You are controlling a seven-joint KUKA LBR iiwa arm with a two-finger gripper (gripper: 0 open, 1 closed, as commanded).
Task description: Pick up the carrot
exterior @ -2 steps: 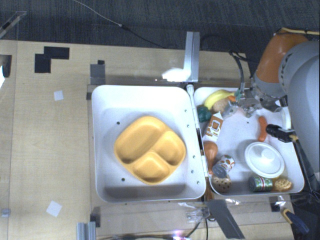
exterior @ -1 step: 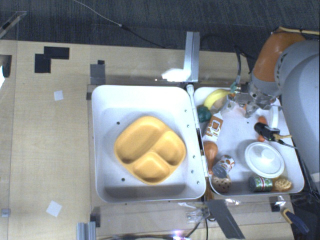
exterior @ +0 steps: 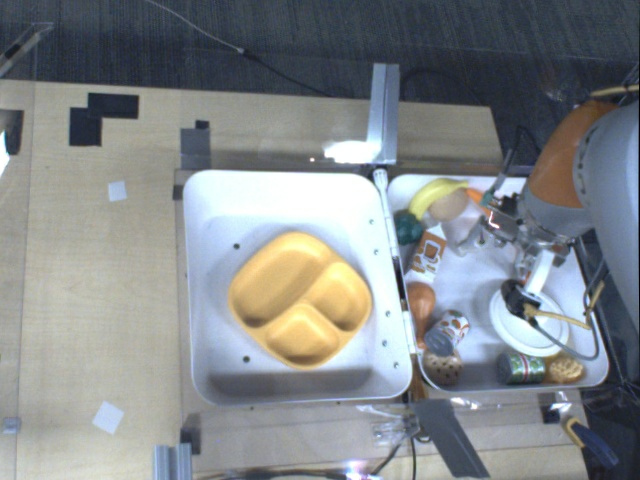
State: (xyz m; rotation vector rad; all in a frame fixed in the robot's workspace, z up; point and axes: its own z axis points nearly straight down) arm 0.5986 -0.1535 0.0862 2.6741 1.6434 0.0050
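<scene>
Arm [exterior: 610, 168] over rt bin [exterior: 470, 280]

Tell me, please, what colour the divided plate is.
The divided plate is a plain yellow-orange, best seen in the camera view.

white bins [exterior: 215, 228] [exterior: 470, 293] 2 | yellow tray [exterior: 300, 298] 1 | banana [exterior: 432, 196] 1 | green can [exterior: 522, 369] 1 | white plate [exterior: 546, 341] 1

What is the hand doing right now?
Hand: cannot be told whether open or closed; it is over the right bin, near the banana.
</scene>
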